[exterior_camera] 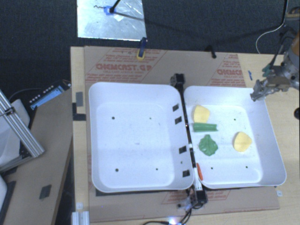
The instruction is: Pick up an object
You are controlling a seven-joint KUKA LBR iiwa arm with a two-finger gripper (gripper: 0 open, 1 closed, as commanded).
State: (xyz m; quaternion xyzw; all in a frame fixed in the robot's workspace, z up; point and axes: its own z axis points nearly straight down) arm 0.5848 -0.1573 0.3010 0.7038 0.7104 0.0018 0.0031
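The desk [117, 64] carries two white bins; the right bin [262, 139] is the landmark here. Above its far right corner hangs the gripper [257, 93], and I cannot tell how it is set. Inside the right bin lie four small objects: a yellow piece [201, 113] toward its left wall, a green stick [205, 126] touching just below that, a green leaf [208, 145] below, and another yellow piece [242, 142] toward its right. Because the left-hand three crowd together, a descent there could likely pinch two or nudge one aside.

Smooth, matt white plastic bins [136, 90]; printed brown cardboard sheet [122, 64] beneath; pale wood table [56, 139]; shiny, crinkled metal foil [110, 13]; dark rough carpet [37, 32]; ribbed aluminium rail [18, 125].
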